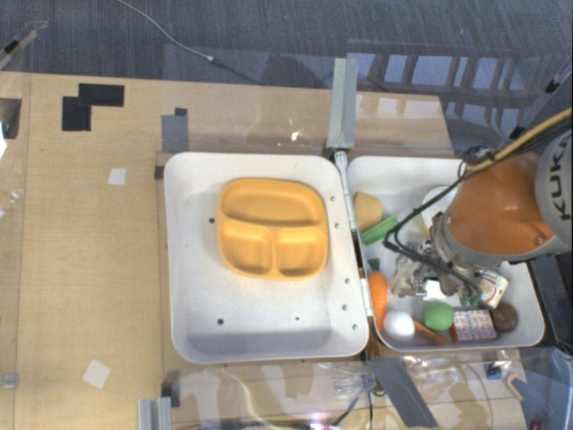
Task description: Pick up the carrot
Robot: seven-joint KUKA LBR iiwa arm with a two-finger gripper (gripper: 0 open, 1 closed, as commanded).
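Observation:
The carrot (378, 296) lies along the left wall of the right bin (534, 322), orange, its length running toward the front. My gripper (428, 285) hangs over the middle of that bin, right of the carrot, under the arm's orange band (495, 211). Cables and the wrist hide much of the gripper.
Around the carrot in the right bin lie a white egg (399, 325), a green ball (438, 315), a red-labelled box (473, 325), a brown round thing (504, 317), a yellowish piece (367, 208) and a green stick (379, 229). The left bin (192, 267) holds a yellow divided plate (272, 227).

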